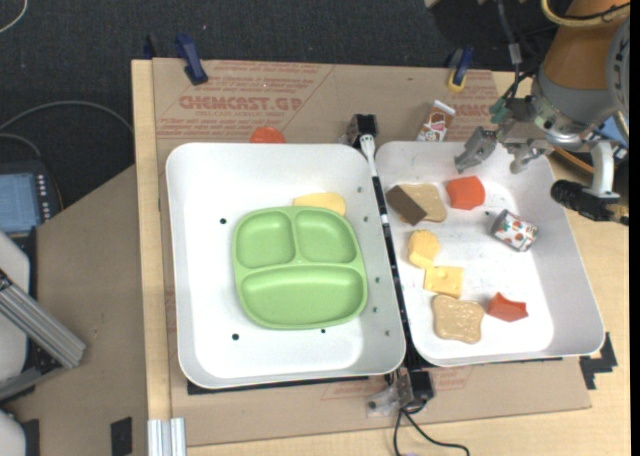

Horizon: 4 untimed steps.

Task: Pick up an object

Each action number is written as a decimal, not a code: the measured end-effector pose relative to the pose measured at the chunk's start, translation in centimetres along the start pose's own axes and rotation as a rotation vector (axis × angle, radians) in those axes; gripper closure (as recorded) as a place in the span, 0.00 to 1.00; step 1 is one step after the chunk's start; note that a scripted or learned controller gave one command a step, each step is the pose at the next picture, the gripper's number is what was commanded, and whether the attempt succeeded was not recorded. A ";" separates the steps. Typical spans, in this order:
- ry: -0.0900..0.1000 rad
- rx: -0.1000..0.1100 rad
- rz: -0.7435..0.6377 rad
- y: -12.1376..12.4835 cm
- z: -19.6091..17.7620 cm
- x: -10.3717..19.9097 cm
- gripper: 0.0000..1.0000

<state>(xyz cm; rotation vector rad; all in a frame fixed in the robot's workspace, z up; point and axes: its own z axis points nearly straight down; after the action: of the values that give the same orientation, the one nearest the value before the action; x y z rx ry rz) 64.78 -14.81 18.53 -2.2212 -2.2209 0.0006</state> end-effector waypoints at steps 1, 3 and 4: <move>0.001 -0.002 0.003 1.5 9.5 -4.3 0.00; -0.003 -0.012 -0.001 1.8 7.7 -4.2 0.00; 0.001 0.005 0.002 -3.7 10.1 -5.4 0.00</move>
<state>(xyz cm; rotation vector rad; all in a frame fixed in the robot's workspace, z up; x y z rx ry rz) 61.12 -20.25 8.40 -2.2200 -2.2159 0.0046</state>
